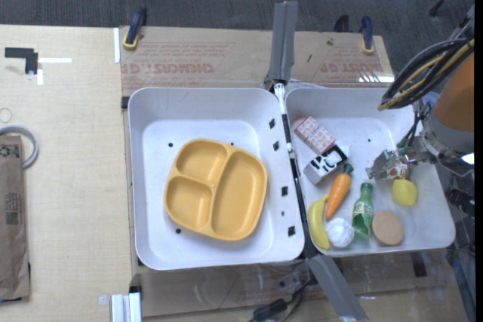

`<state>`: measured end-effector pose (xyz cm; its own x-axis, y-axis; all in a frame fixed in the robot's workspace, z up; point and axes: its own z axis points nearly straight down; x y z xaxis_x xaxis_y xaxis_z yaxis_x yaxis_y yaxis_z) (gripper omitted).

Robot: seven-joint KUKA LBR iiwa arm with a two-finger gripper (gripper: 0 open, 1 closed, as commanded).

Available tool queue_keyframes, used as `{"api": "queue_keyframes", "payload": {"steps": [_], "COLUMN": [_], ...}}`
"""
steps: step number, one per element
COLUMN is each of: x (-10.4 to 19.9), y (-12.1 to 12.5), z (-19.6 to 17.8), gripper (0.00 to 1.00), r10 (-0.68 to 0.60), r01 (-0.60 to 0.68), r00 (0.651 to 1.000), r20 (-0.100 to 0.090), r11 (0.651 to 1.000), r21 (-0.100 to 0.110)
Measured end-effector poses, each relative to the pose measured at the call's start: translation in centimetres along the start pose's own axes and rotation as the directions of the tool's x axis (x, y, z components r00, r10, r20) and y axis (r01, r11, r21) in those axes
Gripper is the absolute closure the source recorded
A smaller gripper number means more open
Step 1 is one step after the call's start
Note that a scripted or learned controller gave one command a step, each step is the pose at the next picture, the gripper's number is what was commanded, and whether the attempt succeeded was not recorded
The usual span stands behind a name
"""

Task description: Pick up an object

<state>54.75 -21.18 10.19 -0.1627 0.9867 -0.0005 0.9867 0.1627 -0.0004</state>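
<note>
Gripper (386,167) low over the right bin (377,111), at about three o'clock on its floor, just up and left of the lemon (404,192). Cannot tell whether anything sits in it.

Nearest candidates: lemon at five o'clock from the gripper, green bottle (364,211) at seven, carrot (338,194) further toward eight. Best to pick the lemon or bottle, descend straight, centre over the chosen item, avoid nudging neighbours packed close together.

Hard to make out: gripper tip, blurred and cluttered with metal parts. Arm cut off at the right edge. Yellow divided plate (216,189) alone in the left bin (151,185).
</note>
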Motion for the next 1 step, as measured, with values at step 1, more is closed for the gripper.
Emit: {"api": "queue_keyframes", "payload": {"steps": [1], "x": [-0.06], "y": [-1.8], "z": [0.33], "gripper": [0.0], "r10": [0.068], "r01": [-0.069], "r00": [0.998], "r20": [-0.003], "r11": [0.998], "r21": [-0.017]}}
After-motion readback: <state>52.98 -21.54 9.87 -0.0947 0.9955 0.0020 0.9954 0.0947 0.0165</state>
